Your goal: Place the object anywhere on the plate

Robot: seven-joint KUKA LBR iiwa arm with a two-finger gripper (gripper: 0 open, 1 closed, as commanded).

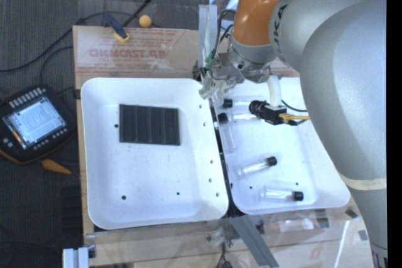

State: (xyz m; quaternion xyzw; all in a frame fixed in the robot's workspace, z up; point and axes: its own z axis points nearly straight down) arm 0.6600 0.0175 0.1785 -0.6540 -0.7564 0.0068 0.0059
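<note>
- Two shallow white bins: one (100, 198) out beyond my gripper, one (326, 194) back beside my arm.
- One dark ribbed plate (149, 124) in the farther bin.
- Three clear black-capped vials in the nearer bin: (233, 117), (257, 165), (281, 194).

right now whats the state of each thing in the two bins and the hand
plate: dark, flat in the left bin, nothing on it
left bin: holds the plate
right bin: holds the vials
vial: lying on its side, mid right bin
near vial: lying on its side, front of right bin
hand: over the bins' shared edge, far end; grip unclear
</note>
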